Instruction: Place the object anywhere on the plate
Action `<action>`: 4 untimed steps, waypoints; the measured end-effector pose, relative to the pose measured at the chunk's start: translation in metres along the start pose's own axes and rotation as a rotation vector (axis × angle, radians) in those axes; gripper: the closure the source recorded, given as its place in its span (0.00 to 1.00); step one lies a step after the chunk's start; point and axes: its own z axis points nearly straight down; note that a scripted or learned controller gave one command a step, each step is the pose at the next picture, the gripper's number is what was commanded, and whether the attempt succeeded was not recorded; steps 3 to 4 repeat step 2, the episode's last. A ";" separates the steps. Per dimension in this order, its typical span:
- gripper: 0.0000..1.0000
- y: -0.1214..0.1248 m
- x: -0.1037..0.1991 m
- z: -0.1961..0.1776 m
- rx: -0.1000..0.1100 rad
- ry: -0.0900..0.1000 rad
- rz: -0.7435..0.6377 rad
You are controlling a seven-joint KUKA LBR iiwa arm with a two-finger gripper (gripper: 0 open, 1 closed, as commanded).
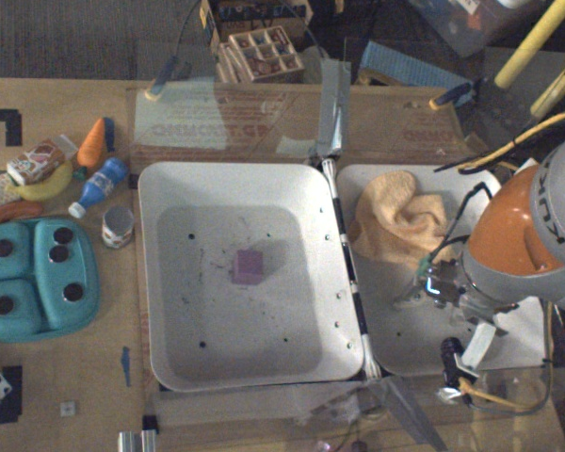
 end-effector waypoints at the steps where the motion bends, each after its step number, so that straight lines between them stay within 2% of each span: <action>1: 0.00 0.000 0.000 0.000 0.000 0.000 0.000; 4: 0.00 0.000 0.000 0.000 0.000 0.000 0.000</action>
